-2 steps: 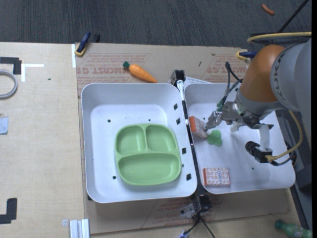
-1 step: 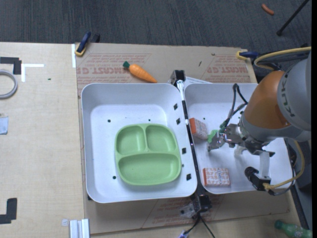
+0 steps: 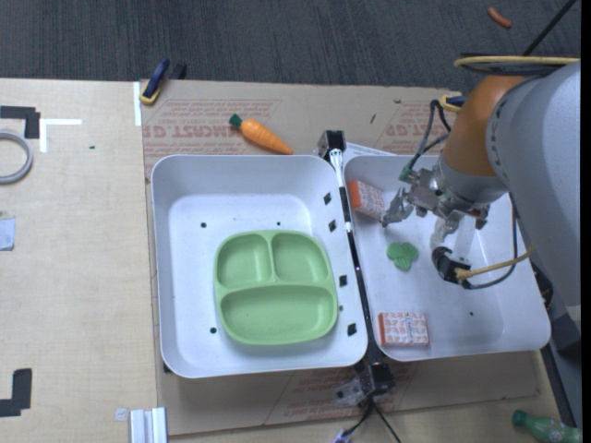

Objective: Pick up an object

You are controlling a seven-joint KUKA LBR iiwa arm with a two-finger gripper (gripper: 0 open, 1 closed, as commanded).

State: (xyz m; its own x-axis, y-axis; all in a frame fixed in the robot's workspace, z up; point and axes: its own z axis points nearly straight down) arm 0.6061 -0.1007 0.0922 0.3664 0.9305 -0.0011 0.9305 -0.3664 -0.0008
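In the right bin [image 3: 499,326], a small green leafy toy [image 3: 403,255] lies left of the middle. An orange and white packet [image 3: 365,197] sits at the bin's upper left, and a red and white patterned box [image 3: 404,329] lies at the lower left. My gripper [image 3: 399,212] hangs low over this bin, just right of the packet and slightly above the green toy in the view. Nothing shows clearly in its grasp. The grey arm with its orange band [image 3: 480,127] hides the bin's upper right part.
The left bin [image 3: 185,247] holds a green divided plate [image 3: 275,287]. A toy carrot [image 3: 260,134] lies on the cardboard behind the bins. A black clip [image 3: 332,143] sits where the bins meet. A black cable end [image 3: 447,264] dangles over the right bin.
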